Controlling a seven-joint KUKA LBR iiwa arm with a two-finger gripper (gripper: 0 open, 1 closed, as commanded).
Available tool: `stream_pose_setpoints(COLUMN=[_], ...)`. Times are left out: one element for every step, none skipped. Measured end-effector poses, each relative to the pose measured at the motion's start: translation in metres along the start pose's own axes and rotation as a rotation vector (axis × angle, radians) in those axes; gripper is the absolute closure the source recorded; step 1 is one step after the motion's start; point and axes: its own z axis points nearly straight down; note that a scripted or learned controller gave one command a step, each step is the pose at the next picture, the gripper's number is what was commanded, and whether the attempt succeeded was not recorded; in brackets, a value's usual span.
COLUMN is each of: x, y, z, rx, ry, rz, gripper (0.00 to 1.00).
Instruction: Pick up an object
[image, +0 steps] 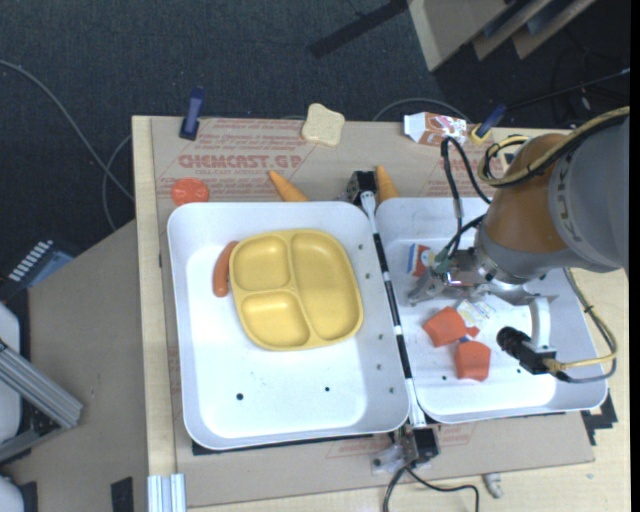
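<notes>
In the near part of the right bin (500, 395), 2 orange blocks are seen: 1 (473, 360) close to the front wall and 1 (444, 326) just behind it, a little to the left. They are near each other, and nothing is touching them from above. Beside them, to the right, a black part of the arm with a cable is lying over the bin floor. The gripper (432, 287) is placed behind the blocks, low over the middle of the right bin, and whether it is open or closed cannot be told. A small blue and white item (419, 257) is found just behind the gripper. In the left bin (200, 380), a yellow plate (295, 288) with 3 sections is lying, and a sausage (220, 270) is set against its left edge. Farther back, on the cardboard, a carrot (287, 187) and a piece of bread (322, 124) are seen.
</notes>
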Motion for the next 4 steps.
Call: stream_pose_setpoints(x=[-0.009, -0.006, -0.006, -0.006], y=[-0.030, -0.045, -0.044, -0.045], z=[-0.001, -0.001, -0.012, -0.012], rx=[-0.006, -0.009, -0.012, -0.012], ry=[-0.002, -0.004, -0.005, -0.005], rz=[-0.001, 0.000, 0.001, 0.001], gripper=[0.00, 0.00, 1.00, 0.00])
